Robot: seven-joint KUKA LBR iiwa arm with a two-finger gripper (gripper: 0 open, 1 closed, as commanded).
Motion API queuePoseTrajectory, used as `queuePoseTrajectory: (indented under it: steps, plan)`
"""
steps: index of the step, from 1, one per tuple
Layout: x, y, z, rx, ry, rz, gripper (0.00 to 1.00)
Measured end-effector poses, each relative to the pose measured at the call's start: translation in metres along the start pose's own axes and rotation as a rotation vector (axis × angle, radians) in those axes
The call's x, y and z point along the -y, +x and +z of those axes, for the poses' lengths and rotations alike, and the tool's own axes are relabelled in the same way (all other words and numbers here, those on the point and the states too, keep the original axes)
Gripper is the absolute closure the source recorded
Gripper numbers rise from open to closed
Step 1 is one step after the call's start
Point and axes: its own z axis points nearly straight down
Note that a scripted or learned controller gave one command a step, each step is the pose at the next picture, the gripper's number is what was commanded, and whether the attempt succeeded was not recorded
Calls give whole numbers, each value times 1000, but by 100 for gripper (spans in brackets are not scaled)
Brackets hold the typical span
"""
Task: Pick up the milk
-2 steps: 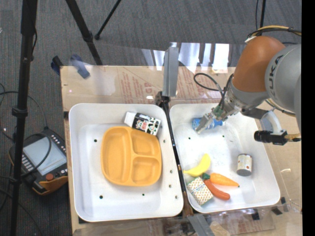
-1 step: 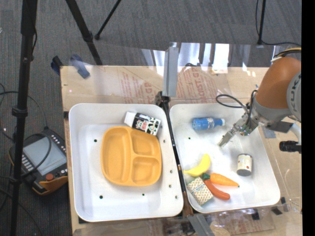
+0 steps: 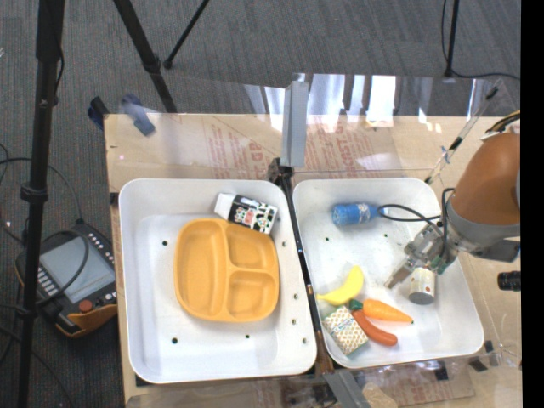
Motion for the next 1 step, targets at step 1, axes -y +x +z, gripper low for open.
queuePoseTrajectory:
  steps: [1]
  plan:
    - [-18,-19,-70,3,-1,45,0]
